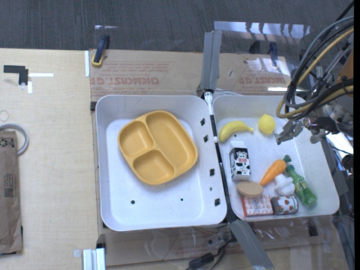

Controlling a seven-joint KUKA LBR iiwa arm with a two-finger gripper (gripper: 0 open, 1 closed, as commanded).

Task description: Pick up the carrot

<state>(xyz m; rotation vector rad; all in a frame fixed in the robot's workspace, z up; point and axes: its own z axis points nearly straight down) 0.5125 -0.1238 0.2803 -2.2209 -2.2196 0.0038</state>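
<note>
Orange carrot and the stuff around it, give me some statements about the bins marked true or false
1. The orange carrot lies in the right white bin. True.
2. The yellow divided plate holds the yellow banana. False: the banana lies in the right bin.
3. The claw holds the carrot. False: it hovers above it, apart.
4. The small milk carton stands left of the carrot. True.
</note>
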